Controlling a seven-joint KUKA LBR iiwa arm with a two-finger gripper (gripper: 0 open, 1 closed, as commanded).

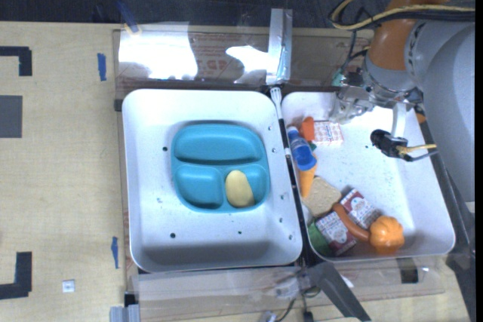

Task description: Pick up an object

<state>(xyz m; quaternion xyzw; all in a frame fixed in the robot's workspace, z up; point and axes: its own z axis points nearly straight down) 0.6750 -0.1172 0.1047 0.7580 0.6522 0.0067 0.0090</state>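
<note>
Item: gripper [353, 103], at the right bin's [423, 196] far edge; I cannot tell its state. Candidates: red-and-white packet [327, 133] just beside the gripper; blue bottle [302, 153] and carrot [306, 179] along that bin's left wall; orange fruit [386, 232] at its near edge. I favour the isolated packet, approached straight down.

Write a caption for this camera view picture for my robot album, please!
Grey robot arm reaches over the right white bin of toys; a yellow egg-shaped toy sits in the blue divided tray.
</note>
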